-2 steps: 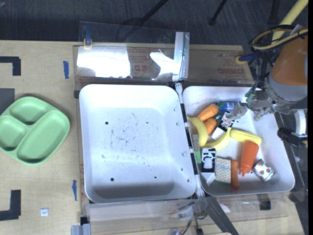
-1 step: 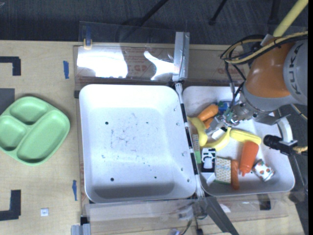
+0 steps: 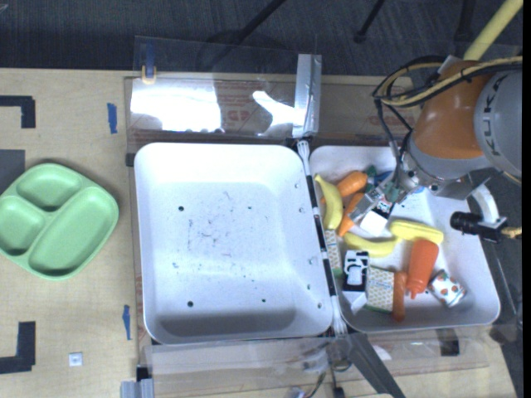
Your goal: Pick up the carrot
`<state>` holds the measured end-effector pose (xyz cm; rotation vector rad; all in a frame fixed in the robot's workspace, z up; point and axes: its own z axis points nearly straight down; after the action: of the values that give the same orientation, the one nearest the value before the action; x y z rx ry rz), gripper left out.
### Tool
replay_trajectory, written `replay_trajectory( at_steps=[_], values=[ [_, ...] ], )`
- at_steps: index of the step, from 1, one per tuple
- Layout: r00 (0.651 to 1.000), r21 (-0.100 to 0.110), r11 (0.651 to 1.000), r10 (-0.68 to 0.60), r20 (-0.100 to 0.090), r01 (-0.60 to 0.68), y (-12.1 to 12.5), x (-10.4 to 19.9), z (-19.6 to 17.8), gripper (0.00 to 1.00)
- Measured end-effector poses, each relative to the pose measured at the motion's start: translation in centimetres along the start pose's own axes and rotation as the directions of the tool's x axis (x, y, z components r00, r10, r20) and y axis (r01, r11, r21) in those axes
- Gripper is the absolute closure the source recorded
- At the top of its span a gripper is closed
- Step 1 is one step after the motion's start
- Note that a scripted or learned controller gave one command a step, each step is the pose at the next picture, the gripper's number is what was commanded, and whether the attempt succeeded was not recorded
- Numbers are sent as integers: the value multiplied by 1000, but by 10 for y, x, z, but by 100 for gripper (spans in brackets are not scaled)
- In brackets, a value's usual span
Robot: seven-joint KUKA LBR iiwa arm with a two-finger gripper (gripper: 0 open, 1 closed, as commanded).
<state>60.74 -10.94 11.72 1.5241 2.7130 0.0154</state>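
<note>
We see the carrot (image 3: 353,182) lying in the right bin (image 3: 477,301) near its back-left corner, beside a banana (image 3: 331,203), not yet lifted. The gripper (image 3: 383,196) hovers just beside it; we cannot tell how it is set, so the whole pick remains.

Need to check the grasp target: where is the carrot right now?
The carrot lies in the right bin, near its top-left corner, beside the banana, just left of the end effector.

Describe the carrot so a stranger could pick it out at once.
Look in the right-hand white bin, the one crowded with toy food. At its far left corner, beside the yellow banana and just left of the tool, lies the carrot: a short orange piece, paler than the red-orange bottle nearer the front.
</note>
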Motion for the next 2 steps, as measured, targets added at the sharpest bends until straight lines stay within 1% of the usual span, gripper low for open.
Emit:
replay_trajectory(
  at_steps=[1,2],
  values=[
    [864,26,864,504,-4,-503,11,-45,-18,0],
    [790,26,789,614,-1,-613,55,-17,8,0]
  ],
)
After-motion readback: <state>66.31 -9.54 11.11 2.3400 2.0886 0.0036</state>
